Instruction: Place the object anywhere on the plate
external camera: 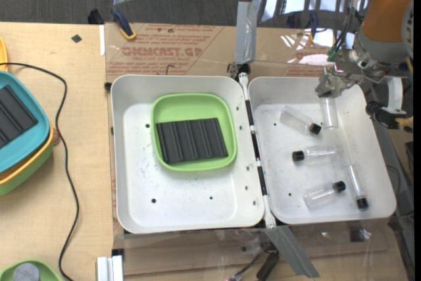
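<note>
The gripper [327,92] hangs over the right bin [378,141] near its twelve o'clock edge. A clear tube [328,112] stands nearly upright directly beneath it, its top end seemingly between the fingers, though whether they pinch it or merely sit above it I cannot tell. Four more clear tubes with black caps lie on the bin floor: one [300,121] just at eight o'clock from the gripper, one [315,153] at the centre, and two [325,193] [356,186] toward five o'clock. The green plate [227,116] sits in the left bin [131,194], carrying a dark ribbed mat [193,140].
</note>
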